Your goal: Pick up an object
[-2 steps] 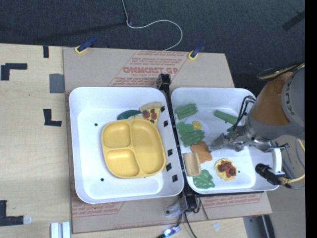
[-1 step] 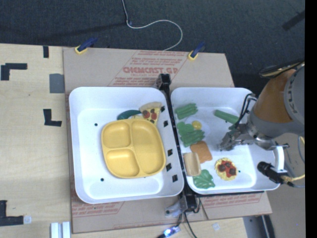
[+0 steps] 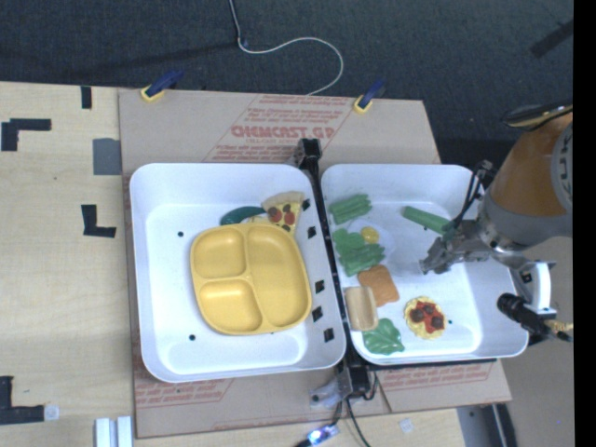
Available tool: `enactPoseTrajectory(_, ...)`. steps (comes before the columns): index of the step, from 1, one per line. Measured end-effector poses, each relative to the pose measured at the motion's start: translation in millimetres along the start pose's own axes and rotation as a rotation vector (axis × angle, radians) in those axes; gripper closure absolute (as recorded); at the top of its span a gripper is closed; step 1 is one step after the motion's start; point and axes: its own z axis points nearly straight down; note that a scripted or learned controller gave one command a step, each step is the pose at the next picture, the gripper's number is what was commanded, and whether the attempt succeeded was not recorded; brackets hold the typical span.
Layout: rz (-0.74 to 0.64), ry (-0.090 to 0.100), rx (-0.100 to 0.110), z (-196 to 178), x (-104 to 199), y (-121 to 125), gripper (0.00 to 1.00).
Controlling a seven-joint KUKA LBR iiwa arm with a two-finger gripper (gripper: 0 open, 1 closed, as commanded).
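In the right shallow white plastic bin (image 3: 466,177) lie several small toy foods. A long green bean-like piece (image 3: 426,219) rests near the back, just left of the hand (image 3: 440,259). Along the bin's left side sit a ridged green leafy piece (image 3: 350,208), a small yellow lump (image 3: 370,236) and a darker green leafy piece (image 3: 353,250). Nearer the front are an orange block (image 3: 379,284), a tan bread-like piece (image 3: 360,308), another green leafy piece (image 3: 384,340) and a round yellow disc with red topping (image 3: 426,317).

The dark hand hangs low over the middle of this bin, between the bean piece and the disc; nothing shows between its fingers, and whether they are spread or closed I cannot tell.

The left white bin (image 3: 154,250) holds a yellow divided plastic plate (image 3: 250,278), with a pizza slice toy (image 3: 285,209) and a dark green piece (image 3: 241,216) at its far edge. Both bins sit on cardboard (image 3: 279,128) on the tabletop (image 3: 56,277).
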Motion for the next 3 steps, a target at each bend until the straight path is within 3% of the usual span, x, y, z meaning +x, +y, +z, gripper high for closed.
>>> enactPoseTrajectory(2, -0.001, 0.000, 0.000, -89, -7, 9, 1.00)
enactPoseTrajectory(3, -0.004, 0.001, 0.004, -80, 41, 24, 1.00)
